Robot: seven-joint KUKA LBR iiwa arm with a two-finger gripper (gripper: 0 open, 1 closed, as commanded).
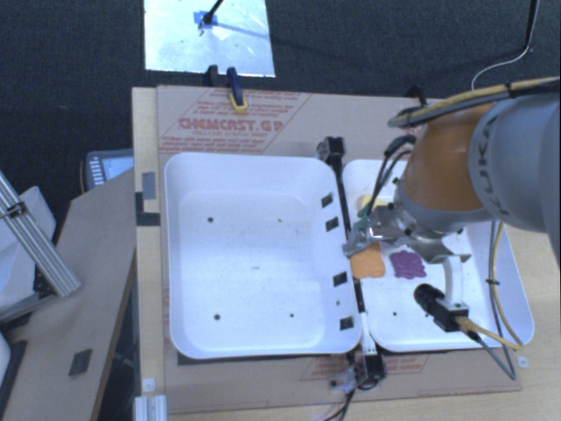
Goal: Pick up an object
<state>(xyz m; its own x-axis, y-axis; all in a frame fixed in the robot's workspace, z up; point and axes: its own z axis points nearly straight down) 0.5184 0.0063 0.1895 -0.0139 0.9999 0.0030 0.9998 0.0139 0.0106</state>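
Observation:
My gripper (365, 237) hangs low over the left part of the right bin (517, 310), close to the divider between the bins. An orange flat piece (369, 265) lies in the bin just below and in front of the gripper, touching or nearly touching its tip. To its right lies a purple object (408, 264). A small yellow object (366, 205) peeks out behind the gripper. The arm's orange band (443, 169) and grey wrist hide much of the bin's far part.
The left bin (254, 253) stands beside the right one, with black clips (337, 226) along the shared edge. A black cylindrical part with a yellow cable (436, 305) hangs over the right bin's front. A cardboard sheet (232, 125) lies under both bins.

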